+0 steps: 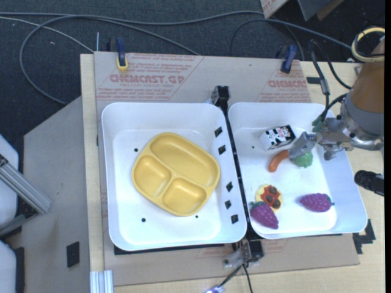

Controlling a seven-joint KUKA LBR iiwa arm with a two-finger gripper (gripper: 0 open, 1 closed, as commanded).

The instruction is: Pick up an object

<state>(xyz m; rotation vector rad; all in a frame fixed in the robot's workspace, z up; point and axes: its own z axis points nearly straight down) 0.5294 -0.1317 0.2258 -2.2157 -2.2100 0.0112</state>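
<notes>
My gripper (302, 146) reaches in from the right and hangs low over the upper middle of the right bin (348, 191). A small green toy (302, 160) lies directly under its tip, partly covered by it. An orange carrot-like toy (278, 160) lies just to the left of the green one. A black-and-white patterned block (278, 136) sits a little further up and left. Toward the bin's front are a pizza-slice toy (269, 195) and two purple grape bunches (264, 215) (316, 202).
The left bin (116, 163) holds a yellow divided plate (176, 173). A black divider with clips (227, 163) runs between the bins. The grey arm with its orange band (366, 96) stands over the right bin's far right edge. Cables lie behind the bench.
</notes>
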